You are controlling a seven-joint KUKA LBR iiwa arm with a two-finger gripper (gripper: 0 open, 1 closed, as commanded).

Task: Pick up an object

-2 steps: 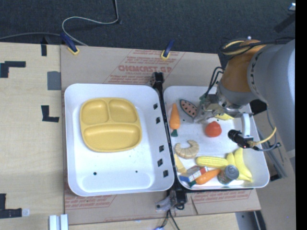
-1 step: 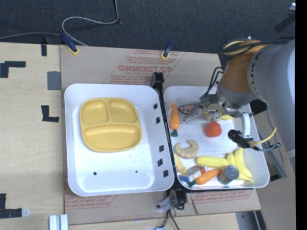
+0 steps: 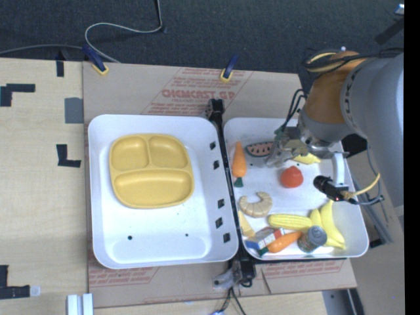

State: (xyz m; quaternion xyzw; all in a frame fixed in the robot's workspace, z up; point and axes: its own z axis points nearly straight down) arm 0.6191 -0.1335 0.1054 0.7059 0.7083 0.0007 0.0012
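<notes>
The gripper (image 3: 283,151) sits low in the right bin (image 3: 357,231), near that bin's 12 o'clock edge; whether it is open or closed cannot be told. The arm (image 3: 367,104) enters from 3 o'clock, its orange band (image 3: 325,94) just above the wrist. A watermelon slice (image 3: 260,149) lies just beside the gripper at its 9 o'clock. A tomato (image 3: 292,176) lies near the gripper at 5 o'clock. A carrot (image 3: 239,162) lies along the bin's 9 o'clock wall. A croissant (image 3: 256,204) lies at bin centre, with a corn cob (image 3: 290,222) at its 4 o'clock. A banana (image 3: 330,225) lies toward the bin's 5 o'clock corner. The left bin (image 3: 105,241) holds a yellow divided plate (image 3: 151,170) in its 12 o'clock half.
</notes>
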